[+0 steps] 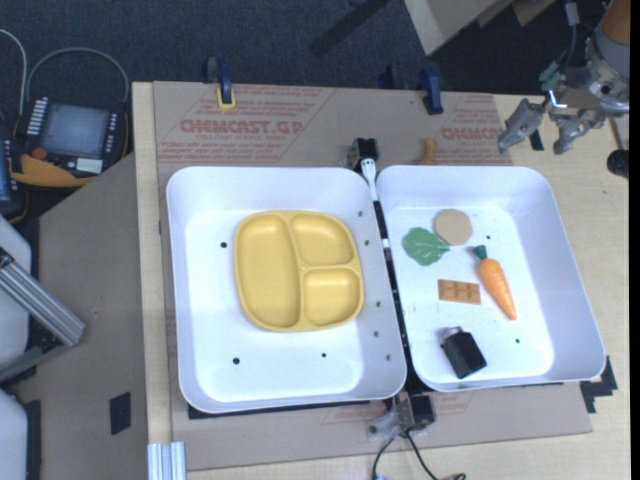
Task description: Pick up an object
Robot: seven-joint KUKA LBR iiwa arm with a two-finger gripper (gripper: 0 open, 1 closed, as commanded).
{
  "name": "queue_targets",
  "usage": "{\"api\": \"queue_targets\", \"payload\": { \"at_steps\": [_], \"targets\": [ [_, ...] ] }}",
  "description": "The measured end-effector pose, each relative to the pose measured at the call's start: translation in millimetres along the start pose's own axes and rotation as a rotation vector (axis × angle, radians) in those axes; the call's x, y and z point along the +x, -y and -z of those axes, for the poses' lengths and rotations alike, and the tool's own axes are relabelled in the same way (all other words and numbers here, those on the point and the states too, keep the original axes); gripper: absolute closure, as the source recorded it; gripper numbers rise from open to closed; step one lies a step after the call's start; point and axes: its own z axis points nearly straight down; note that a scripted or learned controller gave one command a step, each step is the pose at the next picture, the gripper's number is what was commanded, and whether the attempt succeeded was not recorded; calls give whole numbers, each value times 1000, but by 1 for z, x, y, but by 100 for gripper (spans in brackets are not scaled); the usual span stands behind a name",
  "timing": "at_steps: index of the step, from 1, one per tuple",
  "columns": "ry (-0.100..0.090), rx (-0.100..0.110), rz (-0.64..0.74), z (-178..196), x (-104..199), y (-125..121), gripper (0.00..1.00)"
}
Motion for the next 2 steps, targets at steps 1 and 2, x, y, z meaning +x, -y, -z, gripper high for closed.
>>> {"api": "queue_targets", "payload": {
  "at_steps": [1,2],
  "targets": [
    [-2,6,1,-59,9,2,0],
    [-1,6,0,-105,5,-1,0]
  ]
}}
